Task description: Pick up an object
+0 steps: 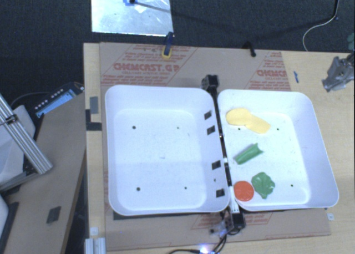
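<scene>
Dark carpet (249, 3) beyond the pincer (337, 74). Far to its view-left, shiny metal sheet (132, 3) on that floor. Beneath it, pale wooden bench (333, 114) with printed cardboard (144, 65); aluminium rail (22, 136) farthest from it.

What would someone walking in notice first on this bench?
Probably the bright toys clustered in the right bin: a yellow piece near its top, a green stick in the middle, and an orange disc touching a leafy green lump at the bottom. The grey gripper sits at the right edge, outside the bins.
</scene>
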Action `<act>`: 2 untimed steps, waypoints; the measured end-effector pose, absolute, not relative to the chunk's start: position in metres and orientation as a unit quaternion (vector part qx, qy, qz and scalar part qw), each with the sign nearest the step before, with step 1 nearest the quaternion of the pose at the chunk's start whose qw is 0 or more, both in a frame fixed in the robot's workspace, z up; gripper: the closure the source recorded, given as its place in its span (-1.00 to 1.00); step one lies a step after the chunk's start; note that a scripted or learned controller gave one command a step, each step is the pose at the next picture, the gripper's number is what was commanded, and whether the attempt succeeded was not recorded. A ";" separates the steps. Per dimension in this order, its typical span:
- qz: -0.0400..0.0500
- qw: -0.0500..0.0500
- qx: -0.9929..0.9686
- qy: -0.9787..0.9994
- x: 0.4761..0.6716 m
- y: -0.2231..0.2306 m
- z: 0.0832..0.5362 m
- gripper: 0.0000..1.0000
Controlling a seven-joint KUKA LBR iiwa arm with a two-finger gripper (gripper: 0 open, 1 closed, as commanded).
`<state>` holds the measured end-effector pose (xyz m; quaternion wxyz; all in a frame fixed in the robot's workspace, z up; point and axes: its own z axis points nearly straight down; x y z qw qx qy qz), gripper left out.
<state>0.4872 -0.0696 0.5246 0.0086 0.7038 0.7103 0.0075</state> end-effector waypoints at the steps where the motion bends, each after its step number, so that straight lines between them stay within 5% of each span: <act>1: 0.000 0.004 0.709 0.705 0.511 -0.159 0.536 1.00; 2: 0.000 0.002 0.709 0.706 0.485 -0.210 0.535 1.00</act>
